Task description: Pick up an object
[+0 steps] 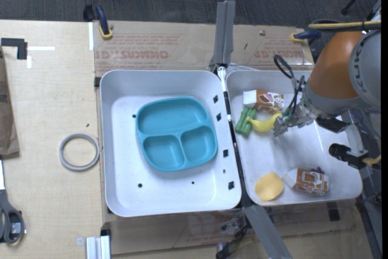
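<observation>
**Gripper down in the right bin, right at the banana**

Gripper (pixel 280 126) sits low in the right-hand white bin (pixel 339 191), its tip right against the right end of the yellow banana (pixel 264 124). Honestly can't tell how far it's spread; it's just a small dark cluster of metal from this angle, so whether it's clamped on the banana or only touching it is anyone's guess. Nothing is clearly sitting between the tips, so I wouldn't call it a grasp.

Camera view, looking down at a slant: the grey arm with its orange band (pixel 336 67) comes in from the right and leans over the far half of that bin, cables trailing down to the wrist. The banana lies near the bin's far-left corner, and a green object (pixel 244 121) is touching its left end. Just behind them is a small packet with a white and orange-brown label (pixel 262 99). Toward the near edge of the same bin there's a round yellow thing (pixel 269 187) and, just beside it on the right, another orange-and-white packet (pixel 311 181), both well apart from the gripper.

Left bin (pixel 121 191) has a teal three-compartment plate (pixel 176 133) lying flat in the middle. Out on the wooden bench to the left, a grey ring (pixel 79 151) lies by itself.
</observation>
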### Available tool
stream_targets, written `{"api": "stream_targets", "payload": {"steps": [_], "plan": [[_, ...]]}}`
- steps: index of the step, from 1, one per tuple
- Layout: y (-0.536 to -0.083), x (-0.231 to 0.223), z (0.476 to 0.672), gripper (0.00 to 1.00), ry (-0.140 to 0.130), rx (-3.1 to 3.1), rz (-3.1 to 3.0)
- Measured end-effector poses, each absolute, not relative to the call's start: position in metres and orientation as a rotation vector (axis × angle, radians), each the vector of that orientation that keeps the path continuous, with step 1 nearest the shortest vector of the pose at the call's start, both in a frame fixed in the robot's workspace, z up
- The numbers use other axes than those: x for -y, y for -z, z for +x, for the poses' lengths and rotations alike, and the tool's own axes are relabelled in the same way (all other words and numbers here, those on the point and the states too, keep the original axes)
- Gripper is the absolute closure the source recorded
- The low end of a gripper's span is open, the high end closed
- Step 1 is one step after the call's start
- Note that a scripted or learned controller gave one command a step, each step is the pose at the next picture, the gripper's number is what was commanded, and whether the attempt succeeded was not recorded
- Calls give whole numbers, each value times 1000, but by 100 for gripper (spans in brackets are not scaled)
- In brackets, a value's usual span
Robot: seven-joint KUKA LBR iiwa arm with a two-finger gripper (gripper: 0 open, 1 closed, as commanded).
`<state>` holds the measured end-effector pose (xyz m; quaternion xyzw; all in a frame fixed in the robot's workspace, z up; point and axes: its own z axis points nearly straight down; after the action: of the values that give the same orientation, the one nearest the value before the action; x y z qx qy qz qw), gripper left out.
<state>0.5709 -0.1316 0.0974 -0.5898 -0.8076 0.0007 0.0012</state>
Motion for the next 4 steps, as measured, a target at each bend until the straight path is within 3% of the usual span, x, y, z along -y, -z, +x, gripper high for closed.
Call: {"api": "stream_targets", "payload": {"steps": [1, 2, 4], "plan": [[-97, 132, 571, 0, -2, 2535, -1852], [-88, 125, 646, 0, -36, 2554, -1776], [-85, 121, 647, 0, -52, 2520, -1818]]}}
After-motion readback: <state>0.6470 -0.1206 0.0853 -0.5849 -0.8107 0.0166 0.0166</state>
